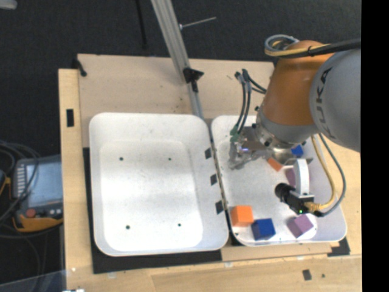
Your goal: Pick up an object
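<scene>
I'm scanning across from the shallow white left bin (149, 181) to the shallow white right bin (331, 230), where the jaws (238, 156) are hanging low near its upper left corner; I cannot tell how wide they are standing or whether anything is between them. Along its near edge are sitting a small orange cube (243, 215), a small blue cube (264, 229) and a small purple block (300, 225), all probably light, stiff and best squeezed across flat opposite faces. I'm reading part of "KUKA" on the grey arm (340, 96).

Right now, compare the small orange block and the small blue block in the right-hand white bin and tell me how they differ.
The small orange block is orange; the small blue block is dark blue. The orange block lies nearer the bins' shared divider and farther up the view; the blue block sits closer to the right-hand white bin's near rim. Both are small cube-like pieces of similar size, lying free.
</scene>
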Controlling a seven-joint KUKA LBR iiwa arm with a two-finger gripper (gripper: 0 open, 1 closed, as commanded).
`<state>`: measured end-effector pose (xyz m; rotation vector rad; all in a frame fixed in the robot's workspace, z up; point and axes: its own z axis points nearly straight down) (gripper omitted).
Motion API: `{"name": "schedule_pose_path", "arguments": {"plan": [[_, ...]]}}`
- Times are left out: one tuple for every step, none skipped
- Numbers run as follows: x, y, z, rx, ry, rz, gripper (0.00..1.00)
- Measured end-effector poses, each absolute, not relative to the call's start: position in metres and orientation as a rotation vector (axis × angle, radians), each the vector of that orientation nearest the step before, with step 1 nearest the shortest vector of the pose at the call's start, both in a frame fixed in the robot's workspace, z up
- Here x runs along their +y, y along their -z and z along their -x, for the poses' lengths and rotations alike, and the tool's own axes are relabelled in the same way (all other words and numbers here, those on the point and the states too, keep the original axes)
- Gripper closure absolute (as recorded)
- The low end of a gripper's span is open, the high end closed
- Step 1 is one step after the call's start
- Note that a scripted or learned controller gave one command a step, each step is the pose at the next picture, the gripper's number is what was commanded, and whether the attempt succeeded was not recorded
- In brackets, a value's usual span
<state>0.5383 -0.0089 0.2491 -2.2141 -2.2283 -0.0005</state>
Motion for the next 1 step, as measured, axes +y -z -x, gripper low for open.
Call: {"name": "schedule_pose_path", "arguments": {"plan": [[0.0525,-0.2430,-0.5346,-2.229,0.001,2.211,1.00]]}}
